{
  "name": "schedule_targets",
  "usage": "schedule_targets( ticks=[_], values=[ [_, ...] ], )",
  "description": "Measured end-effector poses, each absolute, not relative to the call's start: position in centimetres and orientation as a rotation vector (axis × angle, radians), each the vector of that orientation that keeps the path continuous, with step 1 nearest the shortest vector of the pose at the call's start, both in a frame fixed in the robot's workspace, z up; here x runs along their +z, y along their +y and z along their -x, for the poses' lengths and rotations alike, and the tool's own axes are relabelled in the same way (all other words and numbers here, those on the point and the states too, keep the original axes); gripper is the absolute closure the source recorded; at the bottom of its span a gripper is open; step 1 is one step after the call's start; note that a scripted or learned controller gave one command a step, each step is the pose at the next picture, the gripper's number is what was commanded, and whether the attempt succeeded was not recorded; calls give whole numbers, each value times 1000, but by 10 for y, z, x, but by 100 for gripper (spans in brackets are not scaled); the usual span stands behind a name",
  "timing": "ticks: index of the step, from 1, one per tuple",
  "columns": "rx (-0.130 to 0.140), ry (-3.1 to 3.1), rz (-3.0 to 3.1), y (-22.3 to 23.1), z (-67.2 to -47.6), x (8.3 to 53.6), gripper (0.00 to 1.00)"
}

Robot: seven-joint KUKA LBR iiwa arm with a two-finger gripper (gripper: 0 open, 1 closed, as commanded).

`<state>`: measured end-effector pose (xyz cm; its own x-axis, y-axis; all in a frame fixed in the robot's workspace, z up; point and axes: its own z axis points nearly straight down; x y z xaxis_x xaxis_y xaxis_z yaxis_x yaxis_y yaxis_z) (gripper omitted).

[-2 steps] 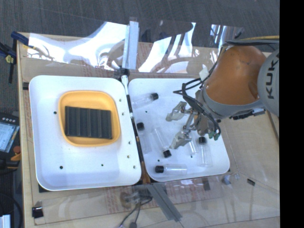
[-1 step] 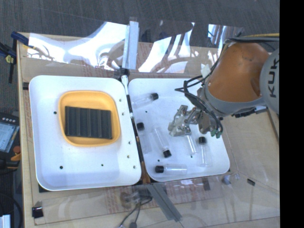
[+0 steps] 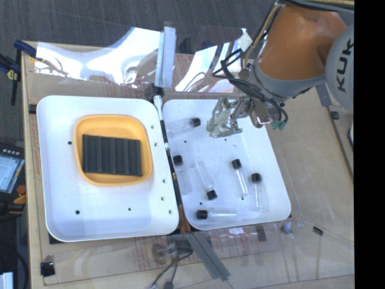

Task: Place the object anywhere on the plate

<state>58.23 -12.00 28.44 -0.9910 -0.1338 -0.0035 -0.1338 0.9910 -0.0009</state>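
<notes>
Here the metal two-finger gripper (image 3: 224,126) hovers; finger spread unclear. Clear black-capped plastic vials (image 3: 239,177) lie below; the yellow rectangular plate (image 3: 110,126) sits far left.

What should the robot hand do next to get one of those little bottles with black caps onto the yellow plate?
Probably lower toward the nearest vial. The gripper hangs over the upper part of the right bin with nothing seen between its fingers, and all the clear vials lie loose in that bin. The yellow plate sits in the left bin, so a vial must be picked up first.
</notes>
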Motion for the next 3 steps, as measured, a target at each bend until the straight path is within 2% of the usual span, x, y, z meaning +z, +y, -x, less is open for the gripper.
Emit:
schedule_targets(
  ticks=[1,2,3],
  values=[
    [3,3073,667,-128,-553,133,100],
    [-3,3091,531,-72,-562,278,100],
    [-2,3093,529,-72,-562,278,0]
  ],
)
